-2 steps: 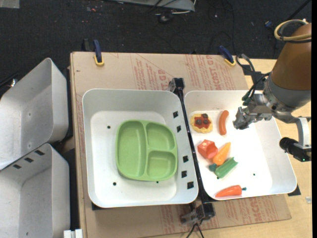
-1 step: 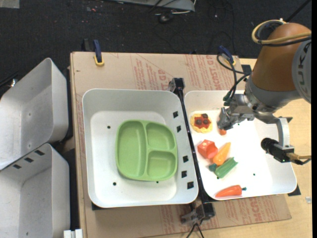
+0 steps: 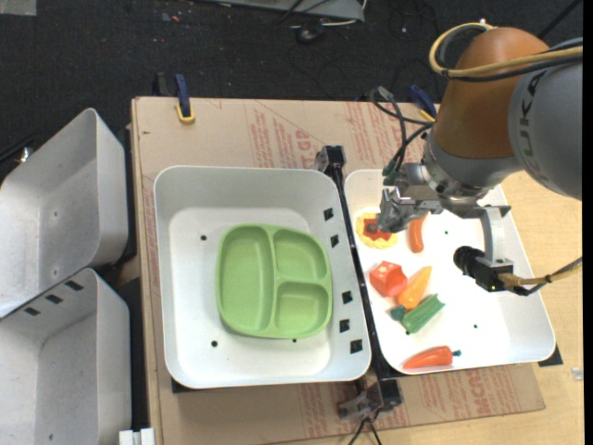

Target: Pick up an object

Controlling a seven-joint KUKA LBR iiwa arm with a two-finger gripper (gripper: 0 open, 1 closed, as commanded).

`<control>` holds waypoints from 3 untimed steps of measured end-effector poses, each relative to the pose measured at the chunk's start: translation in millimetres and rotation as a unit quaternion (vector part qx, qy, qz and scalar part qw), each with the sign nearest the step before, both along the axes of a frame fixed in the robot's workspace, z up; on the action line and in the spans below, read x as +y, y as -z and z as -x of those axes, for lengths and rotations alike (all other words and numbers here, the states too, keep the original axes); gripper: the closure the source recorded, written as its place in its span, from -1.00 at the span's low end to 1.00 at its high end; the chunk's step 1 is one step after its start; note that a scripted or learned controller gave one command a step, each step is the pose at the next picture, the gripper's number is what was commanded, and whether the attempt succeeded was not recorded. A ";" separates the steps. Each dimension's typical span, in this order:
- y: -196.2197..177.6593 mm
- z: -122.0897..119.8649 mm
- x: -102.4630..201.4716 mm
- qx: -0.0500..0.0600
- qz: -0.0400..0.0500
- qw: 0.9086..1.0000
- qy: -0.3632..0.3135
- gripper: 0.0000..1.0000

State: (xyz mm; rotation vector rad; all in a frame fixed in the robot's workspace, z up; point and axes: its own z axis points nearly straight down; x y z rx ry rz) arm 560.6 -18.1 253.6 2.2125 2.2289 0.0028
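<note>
Yellow-and-red toy piece lies at the upper left of the right bin, and the gripper hangs just over it, approx. at the reach-down step. I cannot tell how the claw stands, since the wrist hides it. Next move, in my judgement: lower w/ care and close on this piece, not on the orange one beside.

Claw over toy food in right bin; green tray left.

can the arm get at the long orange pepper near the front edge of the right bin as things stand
Probably yes. The long orange plastic pepper lies alone on bare white bin floor, apart from the green toy vegetable behind it. The two-finger gripper sits in the same bin, further back, with nothing standing between them.
</note>
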 end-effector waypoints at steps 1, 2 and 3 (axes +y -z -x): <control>16.2 -13.1 51.8 0.001 0.000 1.000 0.000 1.00; 29.0 -24.3 105.4 0.001 0.000 1.000 0.000 1.00; 28.4 -24.1 101.8 0.001 0.000 1.000 0.003 -1.00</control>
